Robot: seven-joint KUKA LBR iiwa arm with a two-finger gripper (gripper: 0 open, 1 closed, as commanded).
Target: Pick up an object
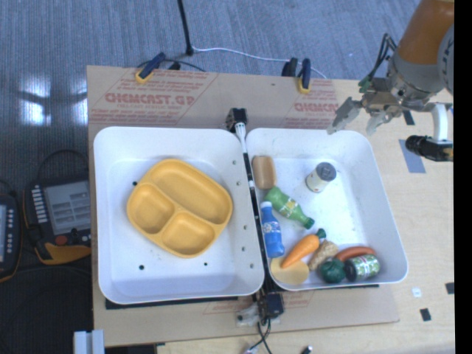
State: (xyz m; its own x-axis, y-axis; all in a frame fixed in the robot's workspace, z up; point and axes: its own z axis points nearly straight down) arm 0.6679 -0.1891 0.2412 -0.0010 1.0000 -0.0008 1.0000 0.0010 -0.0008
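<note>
Brown cardboard bench sheet (184, 98) reads "GIGNCAST.GP", roughly. The grey two-finger tool (358, 116) hangs splayed wide, holding nothing, above the right white bin's (380, 190) back rim.

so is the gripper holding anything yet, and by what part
Nothing is held. The gripper is open, above the far right corner of the right bin, with nothing between its fingers.

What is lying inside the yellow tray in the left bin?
The yellow tray in the left bin has three compartments, and all three show only bare yellow plastic. The bin floor under the tray is covered.
</note>
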